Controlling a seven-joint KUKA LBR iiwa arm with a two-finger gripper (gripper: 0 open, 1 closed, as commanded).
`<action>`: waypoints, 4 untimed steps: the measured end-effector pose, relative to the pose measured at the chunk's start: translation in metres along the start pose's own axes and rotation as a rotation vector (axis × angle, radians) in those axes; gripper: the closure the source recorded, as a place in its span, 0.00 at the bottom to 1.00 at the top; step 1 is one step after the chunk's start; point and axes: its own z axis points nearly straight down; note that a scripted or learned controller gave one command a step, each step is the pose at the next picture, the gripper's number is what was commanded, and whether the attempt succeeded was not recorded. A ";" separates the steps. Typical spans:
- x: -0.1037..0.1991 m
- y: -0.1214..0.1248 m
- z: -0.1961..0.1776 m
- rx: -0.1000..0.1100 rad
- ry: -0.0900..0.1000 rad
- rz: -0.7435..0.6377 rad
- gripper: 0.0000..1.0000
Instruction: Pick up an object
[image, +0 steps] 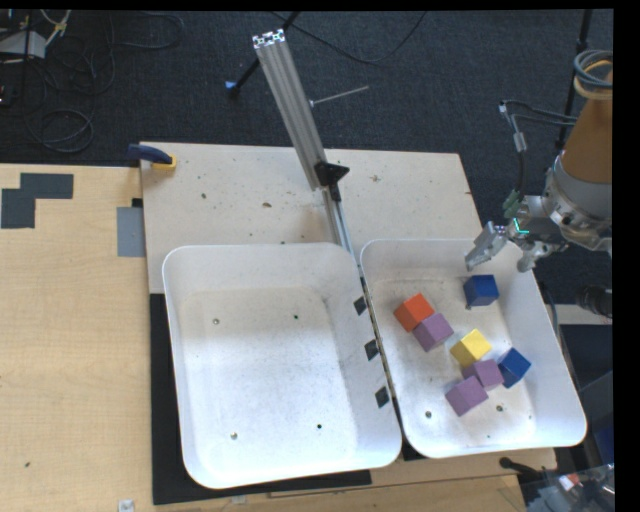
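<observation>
Currently gripper (505, 250) hangs w/ jaws spread, nothing between them, over right bin (560, 400) top edge; blue cube (481, 290) lies just beside at approx 7 o'clock, nearest target.

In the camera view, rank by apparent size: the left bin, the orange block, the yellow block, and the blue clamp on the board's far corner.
1. left bin, by far the largest.
2. orange block.
3. yellow block and blue clamp: too alike to rank, and the clamp lies farther from the camera.
</observation>
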 end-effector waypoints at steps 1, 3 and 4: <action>0.002 0.003 0.064 0.006 0.001 0.002 0.00; -0.004 0.006 0.158 -0.020 -0.007 0.008 0.00; -0.003 0.001 0.157 -0.002 -0.001 0.014 1.00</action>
